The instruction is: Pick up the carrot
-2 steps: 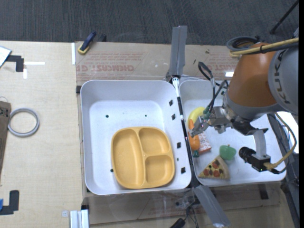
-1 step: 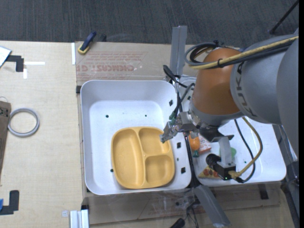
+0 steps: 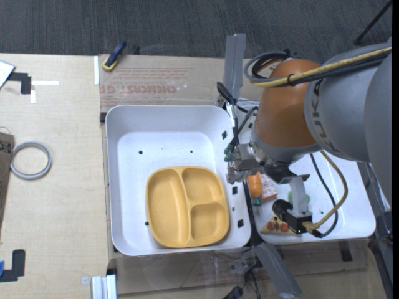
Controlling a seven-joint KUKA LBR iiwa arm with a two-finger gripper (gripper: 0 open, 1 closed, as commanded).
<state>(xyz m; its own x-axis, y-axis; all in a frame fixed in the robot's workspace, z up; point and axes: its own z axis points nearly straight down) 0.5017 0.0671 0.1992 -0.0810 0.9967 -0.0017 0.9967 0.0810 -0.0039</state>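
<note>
From the camera view above the bench, the arm [image 3: 324,98] reaches in from the right and bends down over the seam where the two bins meet; its gripper [image 3: 242,167] hangs low at the left edge of the right bin [image 3: 352,195], hard against the shared wall. The carrot [image 3: 254,183] is a short orange piece on that bin's floor, just beside and below the gripper, close to the wall; the wrist sits there, I judge, because that is where the carrot lies. Whether the gripper is clenched, released or grasping anything I cannot tell, since the wrist's bulk hides its tip; nothing shows the carrot lifted.

Crowded next to the carrot are a red and white packet [image 3: 269,190], touching or nearly touching it, and a toy pizza slice [image 3: 274,225] nearer the front rim; this clutter, with the wall so close, leaves little room, so a grasp here could well catch the packet or slip off.

The left bin [image 3: 124,167] holds a yellow divided plate [image 3: 187,207] lying flat toward its front, well apart from the carrot and no part of the job; outside the bins, a roll of tape [image 3: 30,161] rests on the bench far to the left, and a flat sheet of cardboard [image 3: 156,83] lies behind the left bin.
</note>
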